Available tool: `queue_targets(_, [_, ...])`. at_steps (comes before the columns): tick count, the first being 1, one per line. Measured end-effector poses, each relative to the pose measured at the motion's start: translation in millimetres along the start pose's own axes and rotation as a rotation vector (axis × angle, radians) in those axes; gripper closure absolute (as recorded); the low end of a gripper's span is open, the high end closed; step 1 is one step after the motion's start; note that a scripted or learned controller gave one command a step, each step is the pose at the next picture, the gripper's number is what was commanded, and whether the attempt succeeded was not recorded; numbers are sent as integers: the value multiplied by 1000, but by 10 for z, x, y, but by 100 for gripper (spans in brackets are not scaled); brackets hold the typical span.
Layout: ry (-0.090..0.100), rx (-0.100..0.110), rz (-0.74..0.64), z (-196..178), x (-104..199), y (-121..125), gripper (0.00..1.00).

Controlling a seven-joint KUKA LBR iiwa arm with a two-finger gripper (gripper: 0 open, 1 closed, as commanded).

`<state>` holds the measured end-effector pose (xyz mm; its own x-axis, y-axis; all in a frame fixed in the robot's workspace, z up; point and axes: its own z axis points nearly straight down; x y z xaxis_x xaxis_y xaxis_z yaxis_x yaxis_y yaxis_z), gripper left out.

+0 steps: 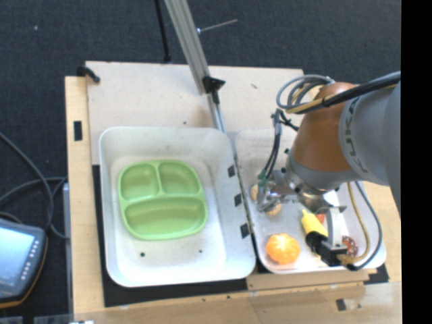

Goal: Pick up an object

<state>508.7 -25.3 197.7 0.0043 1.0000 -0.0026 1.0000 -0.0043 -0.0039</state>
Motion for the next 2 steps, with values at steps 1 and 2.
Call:
queue_targets(1, [2,-6,-7,-32,142,257,100])
queue_targets(2, [-2,-5,2,-44,-562,247,100])
